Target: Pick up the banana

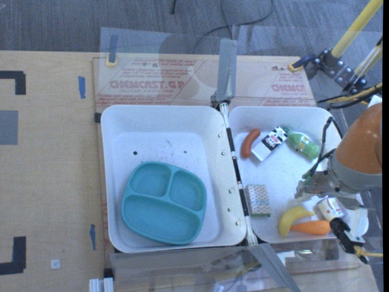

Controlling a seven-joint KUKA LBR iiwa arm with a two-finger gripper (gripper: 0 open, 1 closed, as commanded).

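Note:
The yellow banana (289, 219) lies curved near the front edge of the right bin (273, 115). An orange carrot (311, 227) lies against its right end. My gripper (312, 188) hangs over the right side of that bin, a little behind and to the right of the banana. It sits below the arm's orange band (364, 143). Nothing shows in its grasp.
The right bin also holds a red sausage (250, 143), a black-and-white box (271, 142), a green bottle (302, 143) and a small patterned box (259, 199). A teal divided plate (163, 202) lies in the left bin (121, 126). Yellow rods and cables stand at the back right.

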